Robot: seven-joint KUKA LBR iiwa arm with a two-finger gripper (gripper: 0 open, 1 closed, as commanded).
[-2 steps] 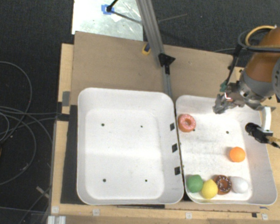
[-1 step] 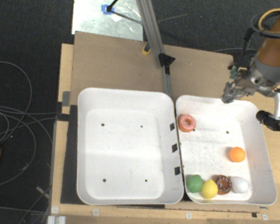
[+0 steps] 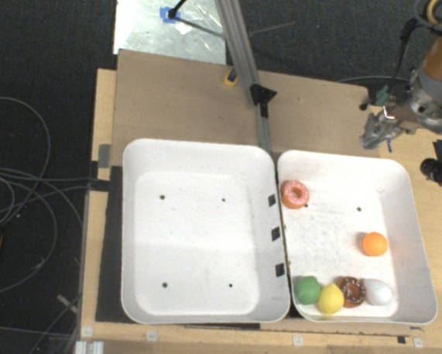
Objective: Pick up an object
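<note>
Claw [image 3: 378, 136] of mine hangs over the counter [image 3: 312, 115] behind the right bin [image 3: 414, 230]; its grip I cannot tell. Pink-iced donut [image 3: 295, 193] lies in that bin's far left corner.

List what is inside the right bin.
Right bin: pink donut, orange ball, green ball, yellow lemon, brown donut, white egg. The lemon partly covers the brown donut.

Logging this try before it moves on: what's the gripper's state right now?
Gripper: cannot be told whether open or closed; it sits above the right bin's far rim, with nothing seen in it.
</note>
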